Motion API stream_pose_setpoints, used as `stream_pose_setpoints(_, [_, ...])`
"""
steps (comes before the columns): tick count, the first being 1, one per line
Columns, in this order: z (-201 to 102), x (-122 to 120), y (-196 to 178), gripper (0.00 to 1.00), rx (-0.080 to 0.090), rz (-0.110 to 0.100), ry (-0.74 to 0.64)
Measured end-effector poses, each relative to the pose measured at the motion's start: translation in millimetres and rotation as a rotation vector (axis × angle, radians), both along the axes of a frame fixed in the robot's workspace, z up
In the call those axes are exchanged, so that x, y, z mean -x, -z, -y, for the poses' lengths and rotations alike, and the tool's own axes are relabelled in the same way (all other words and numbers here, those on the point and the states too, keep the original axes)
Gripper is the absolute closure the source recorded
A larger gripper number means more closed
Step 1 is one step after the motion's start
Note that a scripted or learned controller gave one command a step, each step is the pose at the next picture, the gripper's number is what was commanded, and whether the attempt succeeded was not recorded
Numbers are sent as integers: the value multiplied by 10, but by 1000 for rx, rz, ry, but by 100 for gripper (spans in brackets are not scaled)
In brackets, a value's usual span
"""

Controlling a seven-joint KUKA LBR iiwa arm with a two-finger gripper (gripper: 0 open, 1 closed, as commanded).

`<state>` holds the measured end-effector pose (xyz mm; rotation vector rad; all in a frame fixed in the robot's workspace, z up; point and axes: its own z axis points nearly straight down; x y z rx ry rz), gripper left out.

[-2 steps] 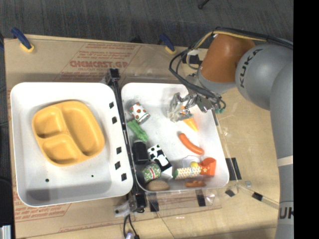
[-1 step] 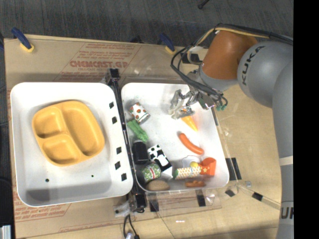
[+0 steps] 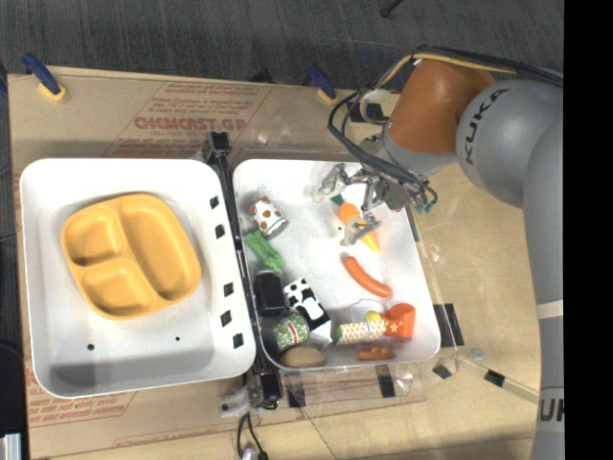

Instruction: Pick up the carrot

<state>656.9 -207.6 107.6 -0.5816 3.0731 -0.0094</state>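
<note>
Carrot [image 3: 351, 213] directly under tool [image 3: 367, 197]

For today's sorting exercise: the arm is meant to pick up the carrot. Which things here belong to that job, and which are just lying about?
Belong to the job:
carrot
tool
right bin

Just lying about:
yellow tray
left bin
sausage
cow toy
green pod
small can

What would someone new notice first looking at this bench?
Probably the yellow divided tray, alone in the left bin. Next, the gripper over the carrot near the right bin's far end, with a heap of toys crowding that bin's near end.
</note>
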Motion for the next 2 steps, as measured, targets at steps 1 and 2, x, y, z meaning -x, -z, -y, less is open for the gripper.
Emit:
stream_pose_setpoints(1, [-9, -23, -123, 100, 2, 8, -3])
stream_pose_setpoints(2, [-10, -22, -119, 0, 1, 7, -3])
